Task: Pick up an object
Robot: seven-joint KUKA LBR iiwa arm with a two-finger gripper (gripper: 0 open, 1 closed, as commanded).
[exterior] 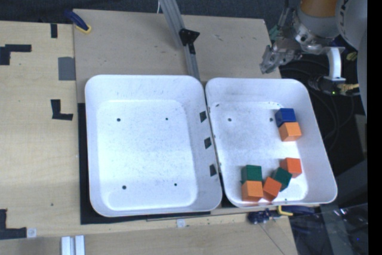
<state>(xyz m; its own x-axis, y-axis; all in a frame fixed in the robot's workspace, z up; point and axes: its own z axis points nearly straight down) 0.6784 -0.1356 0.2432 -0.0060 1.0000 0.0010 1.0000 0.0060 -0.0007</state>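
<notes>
The right bin [239, 92] holds several small blocks. A blue block [286, 116] touches an orange block [290, 131] near its right wall. Toward the front lie a green block [252, 172], an orange block [252, 189], another orange block [271, 187], a green block [282, 177] and an orange block [291, 165], clustered together. My gripper [271, 61] hangs above the bench just behind the right bin's back right corner, well away from the blocks. Nothing shows between its fingers.
The left bin [95, 128] stands beside the right one. A slanted metal pole [170, 6] with a black clamp [188, 37] rises behind the bins. Black cables [334, 83] lie at the right of the bench.
</notes>
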